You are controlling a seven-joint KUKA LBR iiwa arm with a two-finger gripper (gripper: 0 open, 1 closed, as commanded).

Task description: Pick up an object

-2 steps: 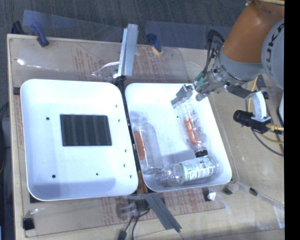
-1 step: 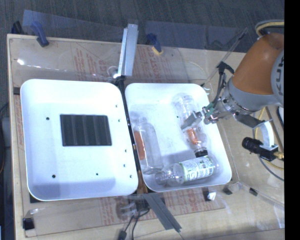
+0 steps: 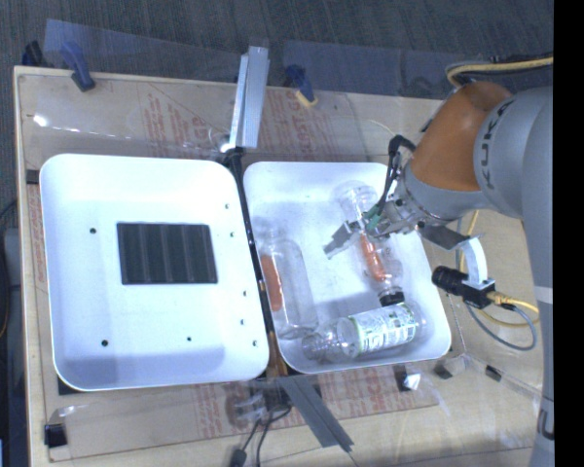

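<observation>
Grey and orange, the arm [image 3: 487, 154] enters from the right edge of the camera view and bends down over the upper right corner of the right bin [image 3: 273, 185], its wrist tilted toward the bin's middle. Its gripper [image 3: 355, 233] hangs low inside that bin, directly over the upper end of a clear bottle with an orange core [image 3: 378, 261]; whether its tips are spread or closed, and whether they touch the bottle, cannot be told, since the clear plastic and metal parts overlap there.

Left bin [image 3: 78, 261]: white, shallow, with a dark ribbed rectangular panel [image 3: 166, 253] near its centre and wide bare floor around it.

Right bin: three transparent bottles. One clear bottle with an orange strip [image 3: 280, 282] lies lengthwise against the left wall. A labelled bottle with a black cap [image 3: 370, 331] lies along the lower wall, its cap pointing up and right, near the lower end of the bottle under the gripper. Bare floor remains in the bin's centre, between the left bottle and the gripper.

Both bins touch along their shared inner rims. A grey metal bar [image 3: 249, 95] stands above that seam.
</observation>
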